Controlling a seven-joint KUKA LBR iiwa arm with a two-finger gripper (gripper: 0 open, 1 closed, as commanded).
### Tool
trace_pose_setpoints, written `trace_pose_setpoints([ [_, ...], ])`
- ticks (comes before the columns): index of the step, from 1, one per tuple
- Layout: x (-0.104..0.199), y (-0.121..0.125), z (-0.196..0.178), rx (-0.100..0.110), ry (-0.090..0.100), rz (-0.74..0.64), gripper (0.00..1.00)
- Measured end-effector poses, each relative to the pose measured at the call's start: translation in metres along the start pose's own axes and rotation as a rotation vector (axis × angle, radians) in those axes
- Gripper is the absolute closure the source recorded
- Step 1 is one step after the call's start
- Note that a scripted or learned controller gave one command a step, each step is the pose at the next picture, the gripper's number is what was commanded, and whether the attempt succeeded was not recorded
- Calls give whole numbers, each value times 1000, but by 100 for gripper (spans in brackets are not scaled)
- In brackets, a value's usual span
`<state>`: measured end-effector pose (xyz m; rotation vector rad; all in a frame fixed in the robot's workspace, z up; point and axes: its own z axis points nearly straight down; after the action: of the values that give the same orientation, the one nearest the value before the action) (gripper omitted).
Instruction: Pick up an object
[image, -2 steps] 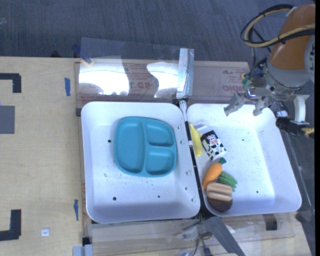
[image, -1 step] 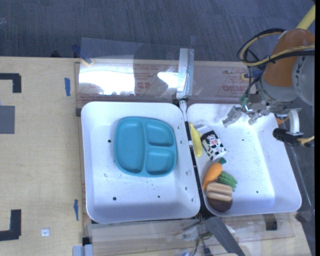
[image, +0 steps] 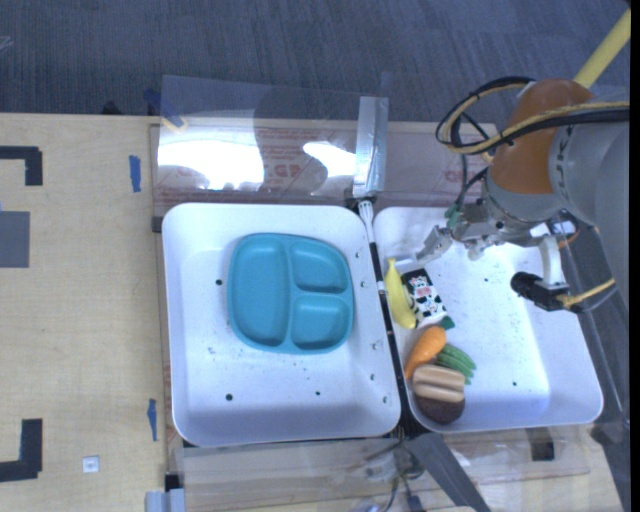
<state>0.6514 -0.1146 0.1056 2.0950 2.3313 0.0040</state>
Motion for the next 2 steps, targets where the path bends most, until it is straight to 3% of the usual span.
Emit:
trace_pose_setpoints([
  [1, 26, -69, 17, 2, 3, 131, 0],
  [2, 29, -112, 17, 1, 4, 206, 0],
])
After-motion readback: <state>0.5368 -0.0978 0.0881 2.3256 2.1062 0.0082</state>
